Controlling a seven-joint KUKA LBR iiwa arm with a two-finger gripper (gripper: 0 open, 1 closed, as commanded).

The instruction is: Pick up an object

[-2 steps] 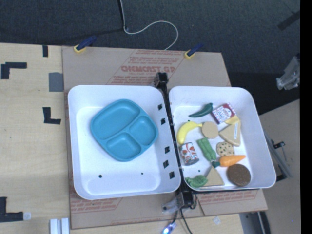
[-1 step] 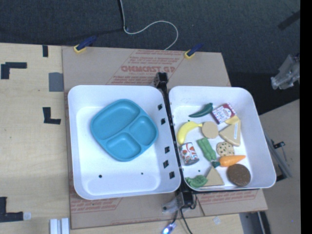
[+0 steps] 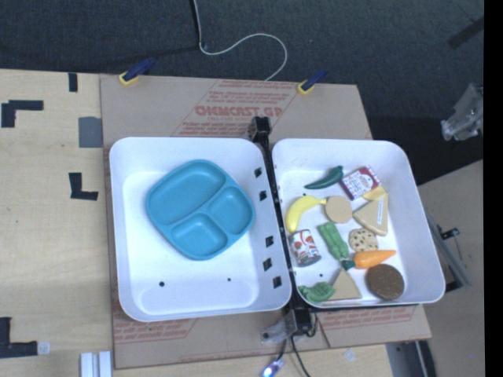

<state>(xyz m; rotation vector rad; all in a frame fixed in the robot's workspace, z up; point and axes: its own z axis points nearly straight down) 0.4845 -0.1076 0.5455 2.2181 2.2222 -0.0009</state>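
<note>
The right bin (image 3: pixel 416 210) holds several toy foods. A yellow banana (image 3: pixel 302 209) lies near its left wall, with a dark green pepper (image 3: pixel 326 179) and a red packet (image 3: pixel 359 183) behind it. A tan round biscuit (image 3: pixel 339 209), a cheese wedge (image 3: pixel 375 214), a chip cookie (image 3: pixel 362 239) and a green pod (image 3: pixel 334 240) fill the middle. An orange carrot (image 3: pixel 371 258), a brown disc (image 3: pixel 386 282), a tan triangle (image 3: pixel 344 285), a green leaf (image 3: pixel 317 292) and a small red-and-white can (image 3: pixel 305 247) sit toward the front. My gripper (image 3: pixel 462 116) is a blurred grey shape off the bench, beyond the bin's far right corner.
The left bin (image 3: pixel 130 281) holds a blue divided plate (image 3: pixel 200 208). Both bins rest on a cardboard sheet (image 3: pixel 236 108) held by clips at the back. A white cable (image 3: pixel 244 45) loops over the dark floor behind.
</note>
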